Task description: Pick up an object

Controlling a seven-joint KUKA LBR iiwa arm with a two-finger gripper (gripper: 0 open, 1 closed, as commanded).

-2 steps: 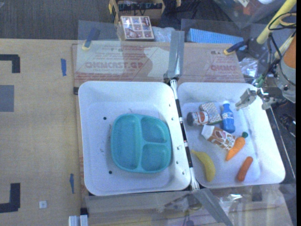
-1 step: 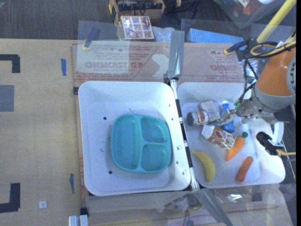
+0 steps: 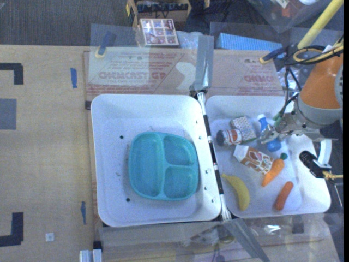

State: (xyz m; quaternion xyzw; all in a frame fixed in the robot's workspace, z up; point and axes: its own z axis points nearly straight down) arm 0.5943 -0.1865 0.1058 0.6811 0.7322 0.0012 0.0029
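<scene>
Pincer [image 3: 271, 137] low in right bin [image 3: 319, 201], grip state unclear, blue bottle [image 3: 265, 125] touching beside it

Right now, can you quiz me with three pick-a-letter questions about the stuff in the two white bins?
1. Where does the teal plastic divided plate lie?
A. left white bin
B. right white bin
C. on the floor

2. How many orange toy carrots are there?
A. one
B. two
C. four

3. How does the yellow toy banana lie?
A. inside the plate
B. hanging from the arm
C. loose on the floor of the right white bin

Answers:
1 A, the plate rests in the middle of the left white bin.
2 B, one carrot lies beside the printed carton and a second carrot lies nearer the front edge.
3 C, nothing touches the banana.
</scene>
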